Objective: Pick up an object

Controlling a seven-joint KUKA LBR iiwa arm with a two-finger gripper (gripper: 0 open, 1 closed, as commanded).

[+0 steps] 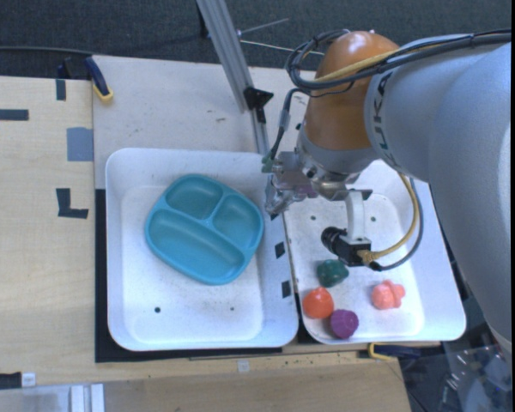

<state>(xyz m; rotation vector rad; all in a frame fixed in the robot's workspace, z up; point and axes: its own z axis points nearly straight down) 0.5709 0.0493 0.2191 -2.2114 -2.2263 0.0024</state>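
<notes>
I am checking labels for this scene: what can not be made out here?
Camera view, far part of the right shallow white bin: hidden by the grey and orange robot arm.
Camera view, small dark green lump and small purple lump: too small to tell what they are.

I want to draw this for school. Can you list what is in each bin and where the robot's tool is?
white bin on view's left: light blue plastic plate with three compartments
white bin on view's right: dark green lump, orange-red ball, purple ball, pink lump
tool: over the wall between the bins, by the plate's edge
</notes>
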